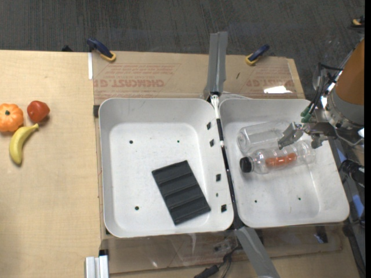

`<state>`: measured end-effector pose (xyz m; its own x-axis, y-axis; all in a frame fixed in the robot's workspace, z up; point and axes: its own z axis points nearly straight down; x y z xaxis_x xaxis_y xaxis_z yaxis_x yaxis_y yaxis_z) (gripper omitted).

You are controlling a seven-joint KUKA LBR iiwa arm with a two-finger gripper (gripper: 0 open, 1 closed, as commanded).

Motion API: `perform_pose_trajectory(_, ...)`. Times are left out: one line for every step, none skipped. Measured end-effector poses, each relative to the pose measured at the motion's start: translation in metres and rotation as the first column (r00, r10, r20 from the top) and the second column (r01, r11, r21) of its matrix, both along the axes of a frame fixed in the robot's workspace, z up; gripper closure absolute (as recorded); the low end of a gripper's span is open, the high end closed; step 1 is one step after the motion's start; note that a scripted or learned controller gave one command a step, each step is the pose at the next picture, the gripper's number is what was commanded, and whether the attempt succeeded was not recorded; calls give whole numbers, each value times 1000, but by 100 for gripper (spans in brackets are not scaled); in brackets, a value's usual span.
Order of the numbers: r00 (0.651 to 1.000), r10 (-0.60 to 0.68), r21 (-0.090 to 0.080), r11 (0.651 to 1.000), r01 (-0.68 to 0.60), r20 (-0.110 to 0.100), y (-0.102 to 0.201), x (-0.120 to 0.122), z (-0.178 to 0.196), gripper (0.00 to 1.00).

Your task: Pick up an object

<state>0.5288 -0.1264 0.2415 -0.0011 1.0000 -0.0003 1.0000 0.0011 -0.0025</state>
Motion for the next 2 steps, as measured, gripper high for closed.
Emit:
perform_pose_trajectory(1000,-17,-5,1000,17,21,-25,26,-97,0)
perform_pose_trajectory(971,-233,-3,972,233,52,-7,34,-110,0)
